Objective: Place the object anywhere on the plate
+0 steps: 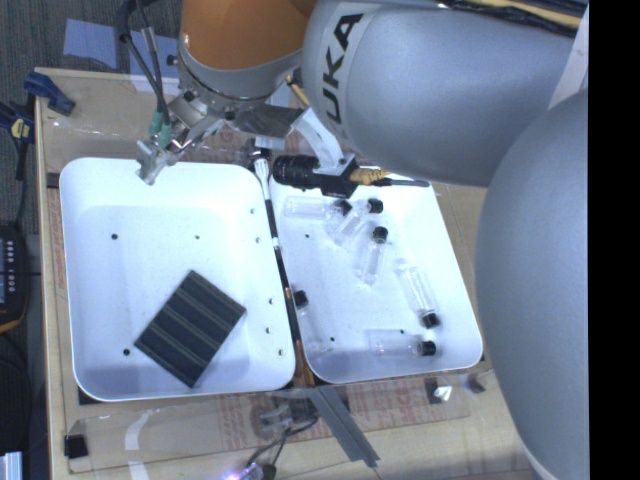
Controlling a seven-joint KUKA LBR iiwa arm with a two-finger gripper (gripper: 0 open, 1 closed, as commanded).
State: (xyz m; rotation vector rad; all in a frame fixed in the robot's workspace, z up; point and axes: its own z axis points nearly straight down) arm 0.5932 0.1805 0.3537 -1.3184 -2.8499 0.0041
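Note:
A dark ribbed rectangular plate lies flat in the front half of the left bin. Several clear vials with black caps lie in the right bin, among them one near the back, one in the middle and one at the front. My gripper hangs over the left bin's back left corner, far from the plate and the vials. Nothing shows in it.
The big grey arm with its orange band covers the back of both bins and the right side. A black cylinder sticks out under the wrist over the bins' shared wall. A small black cap lies loose in the right bin.

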